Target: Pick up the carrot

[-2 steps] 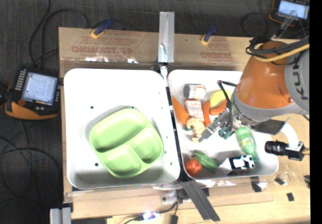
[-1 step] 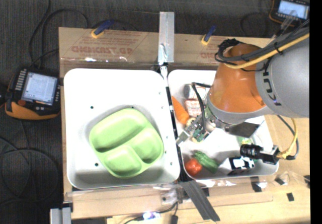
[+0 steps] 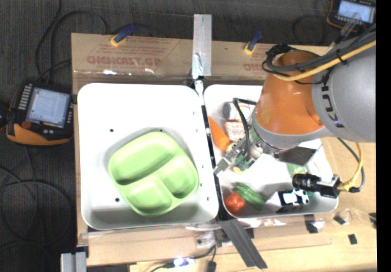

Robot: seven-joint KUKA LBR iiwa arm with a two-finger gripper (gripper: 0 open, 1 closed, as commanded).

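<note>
**Carrot at right bin's left wall, jaws just beside it**

You have 1 orange tapered carrot point(image 3: 218, 133) lying in the right white bin point(image 3: 330, 206), tight against its left wall, next to the divider between the 2 bins. Its long axis runs roughly up-down in the camera view, slightly slanted, fat end lower. The gripper point(image 3: 239, 158) sits just right of and below the carrot's lower end, near it but with nothing seen between the jaws. Whether the jaws are apart or together you cannot tell; the wrist and cabling hide them.

My read: the coming move needs a short shift left and up the view, with the jaws closing across the carrot's short axis. The bin wall crowds 1 side, so a miss is likely.

Count: 1 carrot, 1 green pepper-like toy point(image 3: 250, 195), 1 red-orange round toy point(image 3: 234, 203), 1 small red-and-white packet point(image 3: 234, 128), all in the right bin. The left white bin point(image 3: 91, 106) holds 1 green 3-compartment plastic tray point(image 3: 154, 171).
</note>
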